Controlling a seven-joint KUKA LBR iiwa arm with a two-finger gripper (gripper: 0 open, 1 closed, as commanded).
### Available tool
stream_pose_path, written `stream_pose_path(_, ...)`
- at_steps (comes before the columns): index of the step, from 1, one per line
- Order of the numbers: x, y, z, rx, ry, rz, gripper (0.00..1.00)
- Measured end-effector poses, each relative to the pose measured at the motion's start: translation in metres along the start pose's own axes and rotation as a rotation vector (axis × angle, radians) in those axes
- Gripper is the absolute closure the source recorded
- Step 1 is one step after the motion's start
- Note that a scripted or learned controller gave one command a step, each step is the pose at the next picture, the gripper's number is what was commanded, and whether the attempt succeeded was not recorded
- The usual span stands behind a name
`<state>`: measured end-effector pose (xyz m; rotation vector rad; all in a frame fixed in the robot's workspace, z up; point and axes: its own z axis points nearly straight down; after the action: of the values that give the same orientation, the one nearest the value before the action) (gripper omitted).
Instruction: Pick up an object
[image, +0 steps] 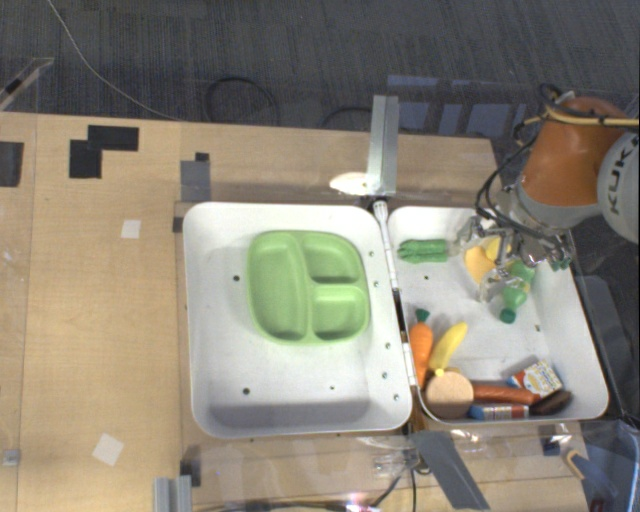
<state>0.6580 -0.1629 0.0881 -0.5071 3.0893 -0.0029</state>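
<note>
Green bottle-like piece (512, 300) lies under the jaws (505, 268) in the right bin (590, 350).
Its long axis runs steeply up the view, dark cap end toward the near side, upper end at the fingertips beside a yellow piece (480, 260); whether the jaws grip it, or how wide they stand, I cannot tell. A green divided plate (305, 285) sits in the left bin (210, 330) on the table (90, 330).

Right bin (590, 340), contents: green cucumber-like piece (423, 250) lying flat near the rear left; yellow piece (481, 261) and small green bottle (513, 299) at the rear right; carrot (421, 344) beside banana (447, 345) near the left wall; tan round piece (450, 389), red marker (500, 393), small carton (541, 378) along the front wall.
</note>
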Motion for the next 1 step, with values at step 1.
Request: stream_pose_path(1,-0.0044,-0.0003,-0.0154,0.005,-0.013,0.0,1.0)
